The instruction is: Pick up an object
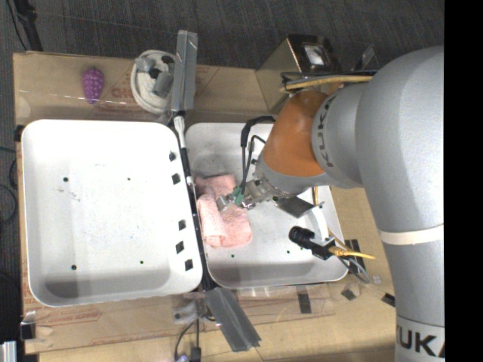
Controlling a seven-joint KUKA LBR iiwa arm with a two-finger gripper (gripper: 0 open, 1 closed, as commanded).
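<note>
Where the grey arm (407,164) bends down from the right, the tool (240,197) sits low in the right bin (264,274), right at the upper edge of a pink cloth (226,225). It looks to be touching the cloth, but from here I cannot tell whether the tool is clenched or released: its tip is small and half lost under the orange wrist. The cloth lies bunched in folds against the bin's left wall, stretching from the tool toward the near side. The left bin (98,202) stands hard against the right one, the two meeting along that wall. Beyond the bins, on the brown surface (53,74), a white roll (151,78) rests just beside a grey bar (185,66) at the far end of the divide. A small purple lump (93,84) lies near the roll, toward the surface's left corner, well apart from the tool.
</note>
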